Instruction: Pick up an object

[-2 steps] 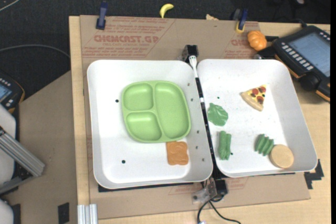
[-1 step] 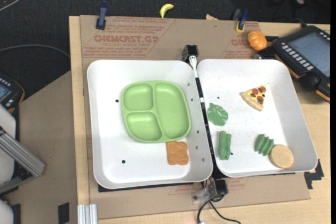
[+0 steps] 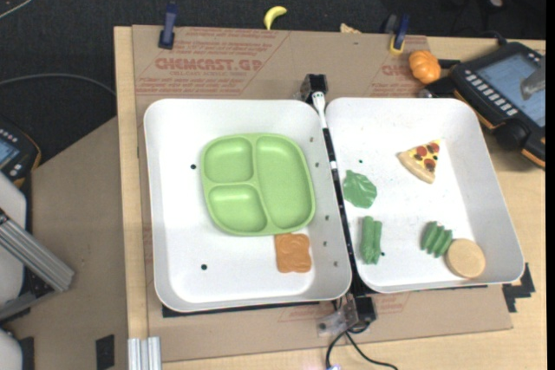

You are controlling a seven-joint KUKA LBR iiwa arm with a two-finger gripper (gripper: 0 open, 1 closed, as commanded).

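The arm and its claw stand wholly clear of the bench, reaching over nothing.

A single fixed camera hangs above the bench and looks down at a slant, so the far edge of the brown board sits toward the top of the picture and the near edge toward the bottom. It stands far enough back to take in both the left bin and the right bin whole (with dark floor beyond the board and a handheld controller at the right). The bins' shared edge runs almost straight up the middle.
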